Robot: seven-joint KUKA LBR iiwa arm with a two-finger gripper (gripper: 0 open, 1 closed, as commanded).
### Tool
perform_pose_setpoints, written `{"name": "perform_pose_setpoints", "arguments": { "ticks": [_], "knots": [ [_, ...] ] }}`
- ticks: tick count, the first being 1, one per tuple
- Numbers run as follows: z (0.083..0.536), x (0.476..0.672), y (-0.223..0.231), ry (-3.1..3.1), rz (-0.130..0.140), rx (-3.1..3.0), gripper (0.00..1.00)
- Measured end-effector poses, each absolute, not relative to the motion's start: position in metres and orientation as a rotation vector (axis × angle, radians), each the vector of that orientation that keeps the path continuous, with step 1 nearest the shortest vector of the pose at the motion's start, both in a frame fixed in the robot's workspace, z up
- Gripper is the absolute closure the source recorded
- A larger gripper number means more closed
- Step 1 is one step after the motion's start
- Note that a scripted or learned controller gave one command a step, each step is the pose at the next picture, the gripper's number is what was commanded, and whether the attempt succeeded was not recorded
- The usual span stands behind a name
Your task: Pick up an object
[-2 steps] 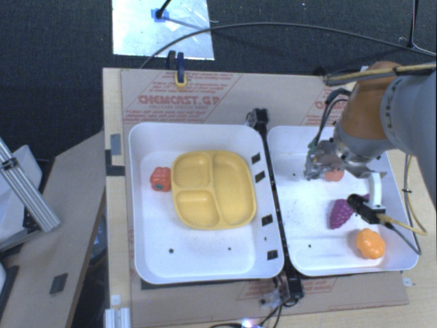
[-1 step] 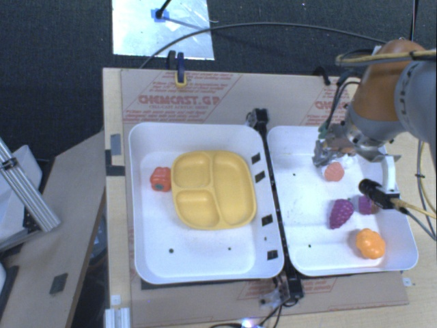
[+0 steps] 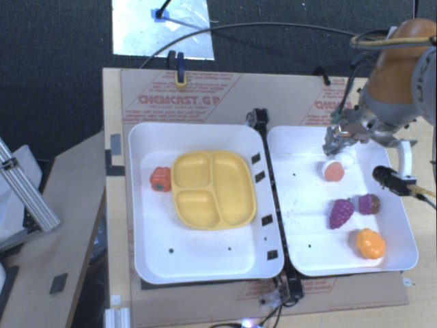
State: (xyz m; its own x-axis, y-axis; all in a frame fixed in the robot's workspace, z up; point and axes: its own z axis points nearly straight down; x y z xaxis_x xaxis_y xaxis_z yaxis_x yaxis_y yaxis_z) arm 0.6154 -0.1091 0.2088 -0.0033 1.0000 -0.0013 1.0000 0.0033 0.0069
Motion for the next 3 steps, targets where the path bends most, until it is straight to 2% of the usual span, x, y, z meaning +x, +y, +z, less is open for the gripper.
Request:
{"name": "perform_pose_setpoints", "arguments": {
  "ticks": [1,2,3],
  "knots": [
    [0.273,0.613,-0.106,2.223,0.008,2.210,1.00],
    [0.273,0.598,-0.056,2.230,0.002,2.212,1.00],
    [0.254,0.576,-0.001,2.233,0.001,2.213,1.00]
  ]
}}
